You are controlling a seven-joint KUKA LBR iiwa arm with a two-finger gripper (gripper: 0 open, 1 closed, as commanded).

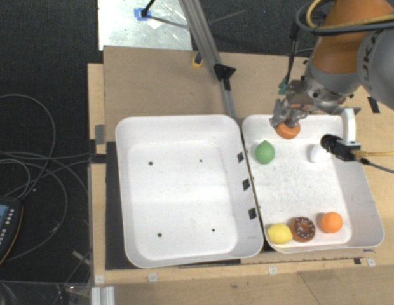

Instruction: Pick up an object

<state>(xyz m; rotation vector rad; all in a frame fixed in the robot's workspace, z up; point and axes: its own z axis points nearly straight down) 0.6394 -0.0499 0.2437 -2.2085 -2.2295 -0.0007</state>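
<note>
**End effector over the orange piece at the right bin's far edge**

Look at the right bin [359, 189]: the end effector [287, 118] sits at its far edge, directly above a small orange piece [288, 131]. That piece shows just beneath the tips and touches them, but you cannot tell whether it is pinched or merely under them, nor whether the tips are spread or pressed together. The relation that matters is vertical: the piece lies straight below, so a lift would settle the question. It looks roundish, with no clear long axis. The lime [265, 152] lies just near and left of it. Along the near edge sit a lemon [279, 234], a doughnut [303, 229] and an orange [331, 222]. The left bin [130, 170] rests beside it on the table [152, 81].
</note>
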